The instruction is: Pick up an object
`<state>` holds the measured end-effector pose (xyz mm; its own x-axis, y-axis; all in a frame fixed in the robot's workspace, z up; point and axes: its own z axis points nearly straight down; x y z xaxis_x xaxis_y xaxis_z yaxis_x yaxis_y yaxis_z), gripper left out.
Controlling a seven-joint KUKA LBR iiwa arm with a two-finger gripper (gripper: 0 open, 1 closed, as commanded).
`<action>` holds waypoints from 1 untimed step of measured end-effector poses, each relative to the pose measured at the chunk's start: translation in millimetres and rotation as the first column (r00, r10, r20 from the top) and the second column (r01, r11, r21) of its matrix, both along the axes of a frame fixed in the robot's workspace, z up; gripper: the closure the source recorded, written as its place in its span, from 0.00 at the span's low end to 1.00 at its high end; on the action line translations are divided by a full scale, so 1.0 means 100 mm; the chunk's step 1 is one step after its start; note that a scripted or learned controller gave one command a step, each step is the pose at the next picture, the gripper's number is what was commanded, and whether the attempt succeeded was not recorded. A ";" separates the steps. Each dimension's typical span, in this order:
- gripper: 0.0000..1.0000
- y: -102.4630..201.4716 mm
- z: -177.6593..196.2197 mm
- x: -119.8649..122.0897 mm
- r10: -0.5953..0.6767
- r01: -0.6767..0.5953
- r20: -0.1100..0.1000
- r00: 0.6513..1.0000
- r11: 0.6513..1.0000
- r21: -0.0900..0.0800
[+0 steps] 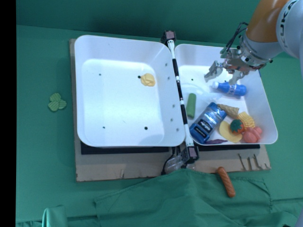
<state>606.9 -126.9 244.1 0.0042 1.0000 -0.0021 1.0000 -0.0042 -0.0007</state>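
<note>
Above the right bin (265, 105), the arm (279, 13) is reaching in from the right, wrist angled downward. Its end effector (226, 74) is hanging with fingers spread apart, gripping nothing, just over the blue bottle (231, 89) lying on the bin floor. A blue packet (207, 122) nearby is carrying white print too small to read.

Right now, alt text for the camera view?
The gripper hangs open over the right bin, just above a blue bottle, holding nothing. That bin also holds a green cylinder, a blue packet and toy foods; the left bin holds a yellow piece.
</note>
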 end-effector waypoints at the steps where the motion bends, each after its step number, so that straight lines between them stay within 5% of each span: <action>1: 0.00 -0.01 -0.34 0.07 0.004 -0.004 0.018 1.000 1.000 -0.001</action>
